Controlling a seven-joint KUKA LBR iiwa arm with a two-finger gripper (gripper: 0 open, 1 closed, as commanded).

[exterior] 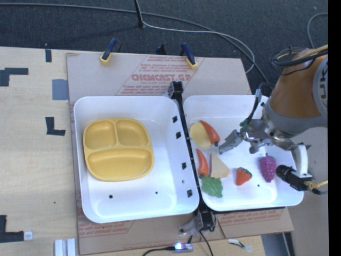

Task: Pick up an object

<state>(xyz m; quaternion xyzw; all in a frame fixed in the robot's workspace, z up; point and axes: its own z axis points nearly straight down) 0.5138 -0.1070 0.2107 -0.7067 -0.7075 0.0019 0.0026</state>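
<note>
Two shallow white bins sit side by side on the worktop (32, 143), over a sheet of printed cardboard (160, 73) held at its far edge by two blue-and-yellow clamps (109, 51); the left bin (128, 204) carries a yellow divided tray (118, 148) with three compartments, lying toward its left side.

The right bin (229, 108) holds the small toy foods — a yellow round piece (200, 136) with a red chili (211, 133) touching its right side, both near the dividing wall; below them an orange-red carrot-like piece (203, 162), a pale wedge (218, 166) just beside it, and a green leafy piece (212, 186) at the near edge; a red strawberry (243, 175) lies a little to the right, and purple grapes (267, 167) further right again.

The grey arm with its orange band (298, 92) reaches in from the right; the hand (241, 139) hangs over the middle of the right bin, its fingers spread apart with nothing between them; one finger (230, 142) points left toward the chili and the wedge, near them but apart; the grapes lie just beside the arm's wrist parts, below them in the picture.

Dark cables (186, 28) run across the carpet behind the bins.
</note>
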